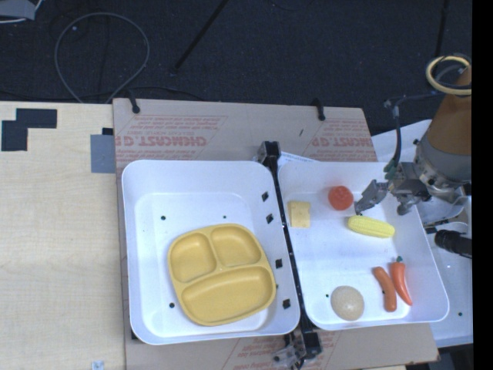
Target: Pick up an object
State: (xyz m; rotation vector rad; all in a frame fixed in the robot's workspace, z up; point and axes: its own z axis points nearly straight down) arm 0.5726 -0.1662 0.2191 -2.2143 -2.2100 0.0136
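Observation:
The right bin (pixel 431 314) holds a red tomato (pixel 340 198), a yellow corn cob (pixel 370 227), a pale yellow block (pixel 299 213), two orange carrots (pixel 392 284) and a beige round piece (pixel 347 302). My gripper (pixel 387 200) hangs at the bin's far right side, just above the corn cob and right of the tomato. It is open, its fingers spread, with nothing between them.
The left bin (pixel 146 206) holds a yellow divided plate (pixel 222 272). A black divider (pixel 281 237) runs between the two bins. Cardboard (pixel 231 133) lies under both, and a wooden bench top (pixel 54 245) extends to the left.

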